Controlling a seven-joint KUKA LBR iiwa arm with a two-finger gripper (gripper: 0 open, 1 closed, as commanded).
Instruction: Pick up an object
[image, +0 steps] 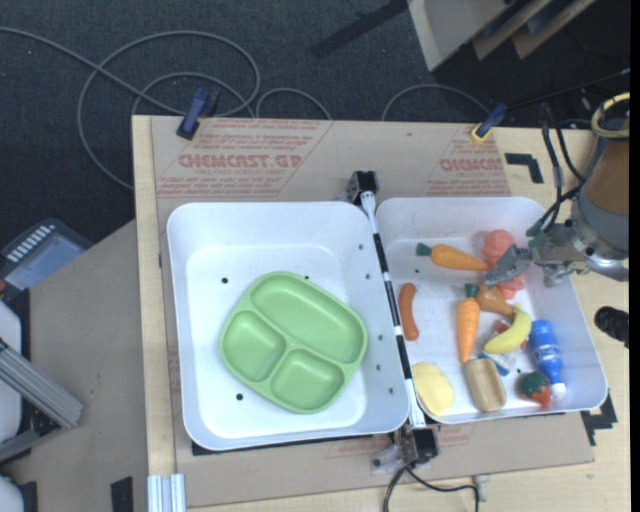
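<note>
The right bin (570, 300) holds a heap of toy foods. An orange carrot (458, 258) lies near the bin's back, and a pink piece (497, 243) sits beside it. A second carrot (467, 328) stands upright by a banana (510, 333) and a blue bottle (545, 348). A red sausage (407, 310) lies along the left wall, with a yellow lump (433, 387) and a tan bread piece (485, 383) at the front. My gripper (508, 266) reaches in from the right, low over the pink piece and a small orange piece (493, 298).
In the left bin (200, 250) lies a green divided plate (292, 342). A red and green toy (537, 388) sits in the right bin's front right corner. A black divider rail (385, 290) runs between the bins. Cables and clips lie behind the bench.
</note>
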